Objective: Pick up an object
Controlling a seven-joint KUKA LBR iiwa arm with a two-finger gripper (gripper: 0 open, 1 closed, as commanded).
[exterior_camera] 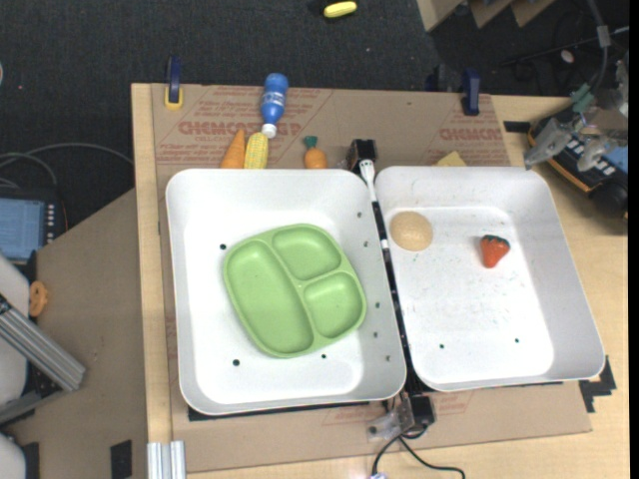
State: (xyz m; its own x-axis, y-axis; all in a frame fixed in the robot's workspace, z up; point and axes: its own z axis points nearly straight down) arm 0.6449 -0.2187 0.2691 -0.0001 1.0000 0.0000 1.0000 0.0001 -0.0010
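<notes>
A red strawberry (494, 250) with a green top lay in the right bin (559, 297); a round tan bun (410, 232) sat left of it.

Tan bun (410, 232), red strawberry (494, 250), right bin (569, 267)

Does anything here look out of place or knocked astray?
Yes. A blue-capped toy bottle, a yellow corn cob and a small orange carrot lie on the cardboard behind the left white bin, and a yellow banana-like object sits on the dark floor.
</notes>
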